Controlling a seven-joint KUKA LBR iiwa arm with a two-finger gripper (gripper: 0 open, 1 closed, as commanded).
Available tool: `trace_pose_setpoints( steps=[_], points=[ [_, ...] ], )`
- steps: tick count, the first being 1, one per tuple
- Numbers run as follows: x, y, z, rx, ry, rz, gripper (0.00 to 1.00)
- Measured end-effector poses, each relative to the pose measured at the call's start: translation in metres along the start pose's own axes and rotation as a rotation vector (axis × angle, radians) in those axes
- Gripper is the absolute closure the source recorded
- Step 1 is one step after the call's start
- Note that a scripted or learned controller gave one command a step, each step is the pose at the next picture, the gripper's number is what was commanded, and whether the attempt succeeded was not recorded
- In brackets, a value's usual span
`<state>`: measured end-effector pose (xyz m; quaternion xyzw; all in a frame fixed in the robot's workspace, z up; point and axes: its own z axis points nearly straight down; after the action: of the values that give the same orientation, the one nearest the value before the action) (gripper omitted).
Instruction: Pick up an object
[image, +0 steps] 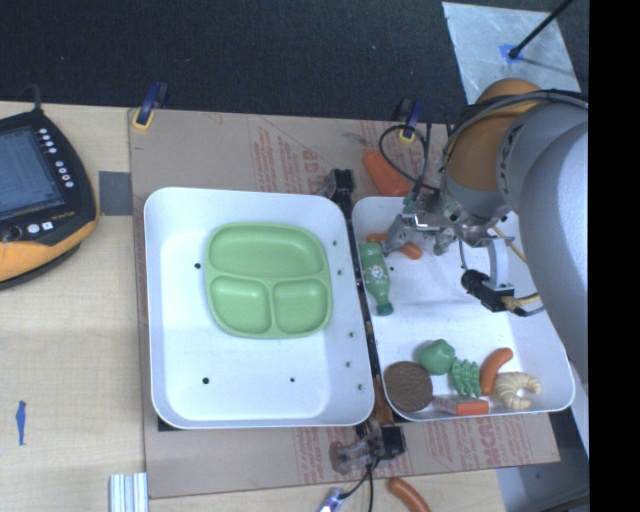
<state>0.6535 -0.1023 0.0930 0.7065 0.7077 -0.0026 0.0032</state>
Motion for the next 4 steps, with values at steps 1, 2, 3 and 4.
trace_pose_setpoints(
  steps=[1, 2, 3, 4],
  points=[
    [0.0010, 0.0030, -0.0009, -0.001, -0.002, 0.001, 0.00],
    [0.0010, 0.0029, -0.0009, 0.001, -0.001, 0.000, 0.00],
    [0.0023, 0.0029, -0.0011, 0.001, -0.002, 0.001, 0.00],
    [0.0031, 0.0029, -0.0012, 0.001, -0.003, 0.001, 0.00]
  ],
)
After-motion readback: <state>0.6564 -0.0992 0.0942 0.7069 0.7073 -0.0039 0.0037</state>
